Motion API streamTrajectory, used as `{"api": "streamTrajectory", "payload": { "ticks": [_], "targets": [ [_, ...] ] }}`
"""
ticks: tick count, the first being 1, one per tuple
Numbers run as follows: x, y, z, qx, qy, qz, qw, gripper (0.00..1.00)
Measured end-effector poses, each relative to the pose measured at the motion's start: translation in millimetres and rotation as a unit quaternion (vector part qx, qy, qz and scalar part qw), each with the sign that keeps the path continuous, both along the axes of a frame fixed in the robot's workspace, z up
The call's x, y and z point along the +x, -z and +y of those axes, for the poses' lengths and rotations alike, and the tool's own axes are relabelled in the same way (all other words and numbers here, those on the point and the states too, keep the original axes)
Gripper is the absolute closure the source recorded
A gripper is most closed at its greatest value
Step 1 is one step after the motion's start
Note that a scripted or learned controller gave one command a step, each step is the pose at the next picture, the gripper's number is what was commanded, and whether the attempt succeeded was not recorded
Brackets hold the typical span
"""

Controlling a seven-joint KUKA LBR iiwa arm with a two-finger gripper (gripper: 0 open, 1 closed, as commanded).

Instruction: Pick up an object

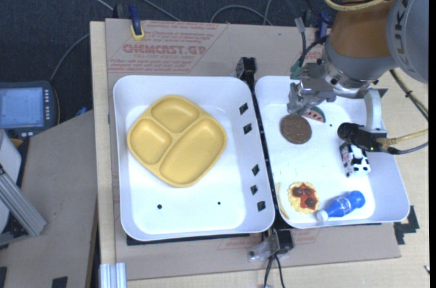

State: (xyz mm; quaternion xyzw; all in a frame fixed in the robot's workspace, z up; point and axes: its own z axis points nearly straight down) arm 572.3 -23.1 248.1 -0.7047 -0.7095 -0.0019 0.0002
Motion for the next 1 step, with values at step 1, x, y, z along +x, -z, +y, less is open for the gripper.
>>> {"api": "streamTrajectory", "payload": {
  "ticks": [1],
  "targets": [
    [-0.6,-4.6,55.4,0.0001,0.0,0.001,1.0,1.0]
  ]
}}
